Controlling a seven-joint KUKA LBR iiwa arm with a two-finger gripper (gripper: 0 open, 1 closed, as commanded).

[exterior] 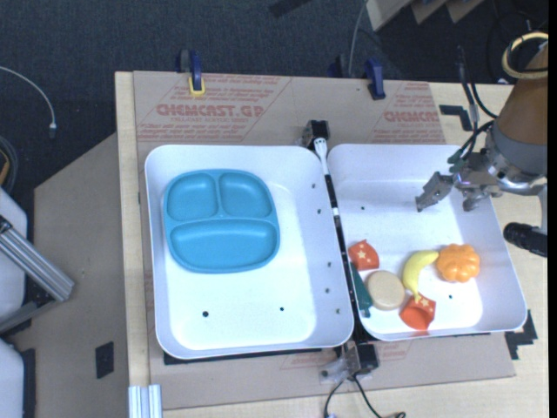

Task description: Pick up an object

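Note:
The right bin [392,174] holds several toy foods near its front: a red piece with a star [365,255], a tan round disc [385,288], a yellow banana [419,269], an orange pumpkin [458,262] and a red pepper [418,313]. A dark green piece [360,293] lies along the bin's left wall. My gripper [452,190] hangs over the back right part of this bin, behind the pumpkin and banana. Its two grey fingers [430,193] are spread apart with nothing between them.
The left bin [244,320] holds a blue divided plate [223,220] at its back left. A divider with black clamps [318,134] separates the bins. Cardboard [261,103] underlies both. Blue clamps [374,78] stand at the back edge.

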